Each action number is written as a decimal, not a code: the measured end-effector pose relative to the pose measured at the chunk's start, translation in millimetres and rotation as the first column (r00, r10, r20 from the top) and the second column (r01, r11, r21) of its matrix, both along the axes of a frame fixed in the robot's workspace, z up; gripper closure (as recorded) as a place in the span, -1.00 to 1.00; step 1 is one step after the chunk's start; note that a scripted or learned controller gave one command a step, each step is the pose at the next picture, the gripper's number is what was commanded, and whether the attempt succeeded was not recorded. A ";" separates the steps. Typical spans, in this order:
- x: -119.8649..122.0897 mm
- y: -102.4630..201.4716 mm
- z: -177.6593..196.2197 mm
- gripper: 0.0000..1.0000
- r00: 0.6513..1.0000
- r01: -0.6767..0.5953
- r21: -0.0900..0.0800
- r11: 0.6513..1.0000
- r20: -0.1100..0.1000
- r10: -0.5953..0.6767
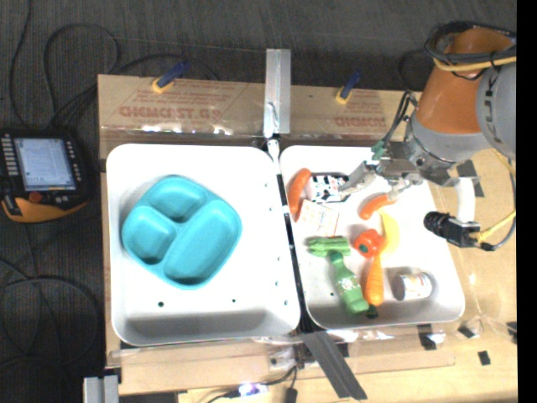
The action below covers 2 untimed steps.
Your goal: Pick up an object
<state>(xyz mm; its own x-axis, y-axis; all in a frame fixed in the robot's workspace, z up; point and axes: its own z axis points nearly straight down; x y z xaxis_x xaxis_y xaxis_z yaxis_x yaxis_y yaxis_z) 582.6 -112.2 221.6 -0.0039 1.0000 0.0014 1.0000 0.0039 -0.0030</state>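
The two-finger gripper [369,173] is seen low over the far half of the right white bin [445,305], reaching in from the bin's right edge. Whether it is spread or pressed together cannot be told, and nothing can be made out in its hold.

The candidates for picking are all crowded into that bin. A long orange-red pepper-shaped toy [296,191] lies against the left wall near the far corner, with a small black-and-white packet [327,187] and a flat pale card [320,217] just beside it. A curved orange-red toy [375,204] lies just beside the gripper, with a small yellow banana-shaped toy [389,227] near it. Nearer the middle sit a red tomato-like toy [367,242], an orange carrot toy [374,282] and a green plastic bottle [344,274], and a small grey tin [413,286] rests by the near right corner. The left white bin [201,321] holds a turquoise three-compartment plastic dish [180,229].

A failed grasp is judged the main risk: the small rounded toys could be pushed aside or squeezed out of a closing grip, and because neighbours touch or lie close, two might be nudged or clipped together. The flat card could hardly be lifted.
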 end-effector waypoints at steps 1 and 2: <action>-9.9 -52.4 -85.3 -1.00 0.989 0.150 -0.003 0.989 -0.001 -0.150; -14.4 -89.5 -127.0 -1.00 1.000 0.013 0.001 1.000 0.002 -0.013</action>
<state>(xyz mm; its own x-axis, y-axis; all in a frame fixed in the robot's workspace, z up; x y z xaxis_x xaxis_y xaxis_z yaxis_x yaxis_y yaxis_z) 568.2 -201.7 94.6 0.0088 1.0000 0.0024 1.0000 -0.0088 -0.0012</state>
